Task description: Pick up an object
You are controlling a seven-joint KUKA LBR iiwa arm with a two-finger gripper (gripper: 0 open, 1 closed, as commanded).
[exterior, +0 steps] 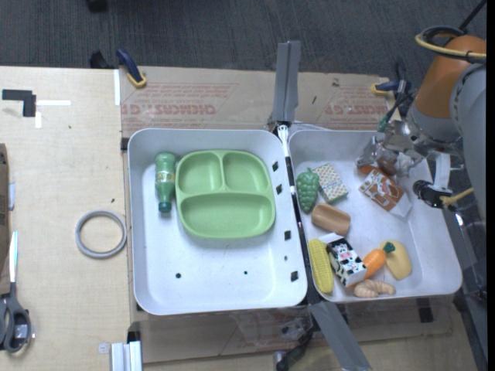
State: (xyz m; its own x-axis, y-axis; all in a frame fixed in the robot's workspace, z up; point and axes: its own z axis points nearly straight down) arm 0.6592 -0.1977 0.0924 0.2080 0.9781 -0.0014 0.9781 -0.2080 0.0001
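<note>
Camera view: gripper [384, 150] sits low at the far right of the right bin [433, 273], just above the snack packet [382, 188]; whether the claw is released or clenched cannot be told. Same bin holds green grapes [308, 188], bread roll [331, 219], corn cob [320, 265], carrot [373, 261]. Left bin [216, 284] holds a green divided plate [226, 194] and green bottle [165, 180].
</note>
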